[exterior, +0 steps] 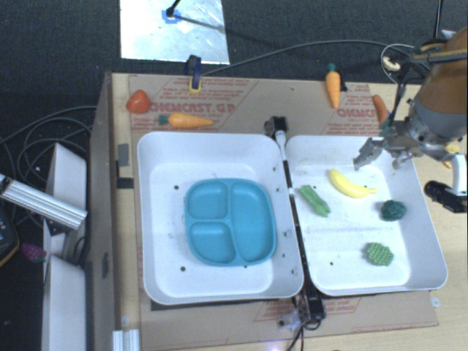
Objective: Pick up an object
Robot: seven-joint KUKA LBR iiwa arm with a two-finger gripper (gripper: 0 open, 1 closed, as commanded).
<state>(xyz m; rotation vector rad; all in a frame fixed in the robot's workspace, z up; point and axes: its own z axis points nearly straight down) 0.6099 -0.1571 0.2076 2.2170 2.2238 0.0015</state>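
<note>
Claw (382, 154) spread apart, holding nothing, above right bin (431, 265) far edge. Yellow banana (350, 184) lies just below-left, apart from fingers.

Yellow banana (351, 184) flat in right bin (424, 269)

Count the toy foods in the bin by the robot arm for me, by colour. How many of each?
Yellow: 1, the banana
Green: 3, the pickle, the dark green lump, the bumpy green piece
Total: 4
</note>
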